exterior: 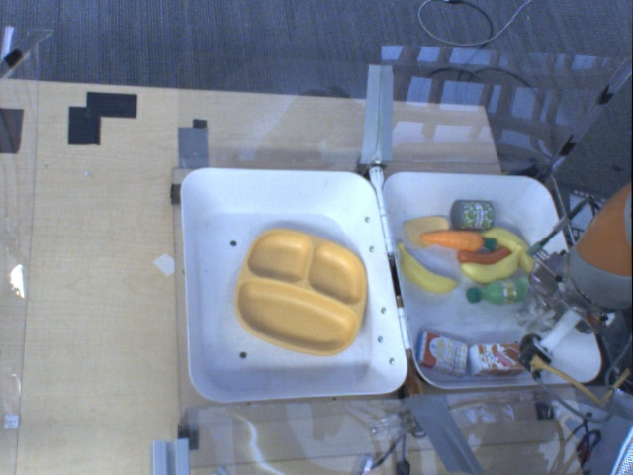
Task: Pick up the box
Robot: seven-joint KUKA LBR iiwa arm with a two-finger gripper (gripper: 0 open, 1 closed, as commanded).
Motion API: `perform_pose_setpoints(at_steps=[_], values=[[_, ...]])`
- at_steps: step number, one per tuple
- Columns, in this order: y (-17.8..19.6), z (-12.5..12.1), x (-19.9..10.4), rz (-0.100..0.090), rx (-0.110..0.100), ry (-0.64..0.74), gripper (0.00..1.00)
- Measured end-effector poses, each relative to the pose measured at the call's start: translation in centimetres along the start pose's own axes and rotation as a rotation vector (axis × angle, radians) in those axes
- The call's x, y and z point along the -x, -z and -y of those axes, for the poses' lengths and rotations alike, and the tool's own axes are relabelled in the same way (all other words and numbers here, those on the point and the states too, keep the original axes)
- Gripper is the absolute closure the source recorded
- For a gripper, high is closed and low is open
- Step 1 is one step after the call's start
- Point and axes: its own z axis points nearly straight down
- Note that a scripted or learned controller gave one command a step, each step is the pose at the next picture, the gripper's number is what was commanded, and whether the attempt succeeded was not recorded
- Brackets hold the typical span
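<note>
Looking down at a slant on a pale wooden worktop [99,295] with black tape patches [99,115] near its far left corner. Beyond it, blue-grey carpet [247,28]; a thin cable [457,20] loops on the floor. Clear panels edge the worktop and throw reflections.

Two shallow white bins sit side by side, touching at a middle seam. Left bin [208,265]: one yellow divided tray [302,290], three compartments, roughly centred.

Right bin [396,206]: a dark can [473,214] at the far side, a carrot [451,239] just in front of it, two bananas [427,271], a small red item between them, and a green bottle [499,291] lying on its side.

The box [470,356], a white carton with red print, lies flat in the near part of the right bin, close against the front wall. Long axis runs left to right, almost parallel to that wall, with the right end slightly nearer the camera. It lies apart from the bottle and bananas.

The arm [605,255] enters at the right edge. End effector [547,303] hangs above the bin's right side, near the bottle and beyond the box's right end. Reflections and clutter blur it: cannot tell whether it is open or closed. Nothing visibly held.
</note>
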Motion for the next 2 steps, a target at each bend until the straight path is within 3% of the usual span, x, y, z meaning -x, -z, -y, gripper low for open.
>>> perform_pose_setpoints(at_steps=[1, 2], values=[[3.4, 6.6, -5.6, 0.006, -0.011, -0.149, 1.00], [22.2, 8.4, -11.9, 0.003, -0.005, -0.160, 1.00]])
